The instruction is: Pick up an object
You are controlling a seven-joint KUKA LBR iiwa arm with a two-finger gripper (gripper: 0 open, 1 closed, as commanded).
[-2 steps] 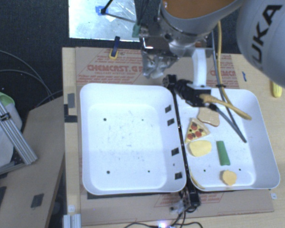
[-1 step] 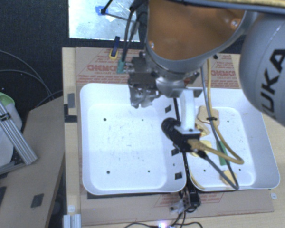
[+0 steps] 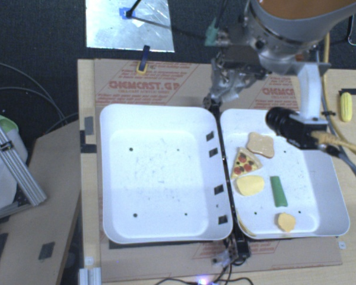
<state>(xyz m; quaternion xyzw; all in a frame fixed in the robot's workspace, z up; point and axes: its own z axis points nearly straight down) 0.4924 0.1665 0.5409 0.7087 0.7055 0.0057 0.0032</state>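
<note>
The right bin (image 3: pixel 323 209) holds several toy foods: a tan bread slice (image 3: pixel 261 145), a pizza slice (image 3: pixel 246 162), a yellow lemon-like piece (image 3: pixel 250 185), a green stick (image 3: pixel 278 191) and a small orange-yellow piece (image 3: pixel 286 222). My gripper (image 3: pixel 214 101) hangs at the back edge where the two bins meet, behind the right bin's far left corner and away from all the foods. Nothing shows between its fingers. The grey arm with its orange band fills the top right.
The left bin (image 3: pixel 157 174) lies beside the right one on a cardboard sheet (image 3: pixel 160 83). A silver plate (image 3: pixel 130 15) lies at the back left. A yellow corn-like object (image 3: pixel 346 106) rests outside the bins at far right. Metal framing (image 3: pixel 9 159) stands at left.
</note>
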